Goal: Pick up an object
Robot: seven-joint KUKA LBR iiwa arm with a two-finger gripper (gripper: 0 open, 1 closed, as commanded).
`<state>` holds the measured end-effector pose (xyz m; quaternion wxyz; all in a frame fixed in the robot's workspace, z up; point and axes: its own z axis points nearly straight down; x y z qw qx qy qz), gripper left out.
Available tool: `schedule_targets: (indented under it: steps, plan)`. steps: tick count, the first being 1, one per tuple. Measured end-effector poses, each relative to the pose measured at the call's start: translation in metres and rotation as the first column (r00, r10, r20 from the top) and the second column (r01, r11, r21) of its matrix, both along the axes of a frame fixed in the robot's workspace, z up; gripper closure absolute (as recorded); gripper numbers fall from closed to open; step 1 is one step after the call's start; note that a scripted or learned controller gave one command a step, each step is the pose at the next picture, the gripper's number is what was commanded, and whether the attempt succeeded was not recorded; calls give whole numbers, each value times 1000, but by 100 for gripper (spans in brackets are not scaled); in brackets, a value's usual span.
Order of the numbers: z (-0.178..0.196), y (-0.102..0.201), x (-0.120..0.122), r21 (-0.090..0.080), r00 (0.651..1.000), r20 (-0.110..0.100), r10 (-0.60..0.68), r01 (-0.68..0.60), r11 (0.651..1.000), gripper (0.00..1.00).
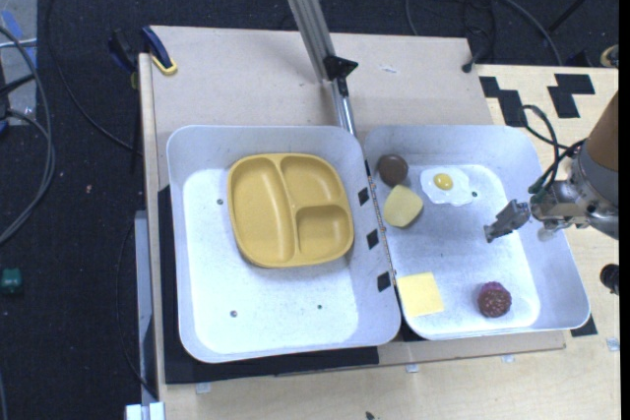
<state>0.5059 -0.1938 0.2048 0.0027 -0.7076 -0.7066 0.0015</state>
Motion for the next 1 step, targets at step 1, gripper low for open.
schedule_targets:
  steps: [1]
  plan:
    - [-60, 5, 7, 0, 1000, 0, 1, -1, 1000, 0]
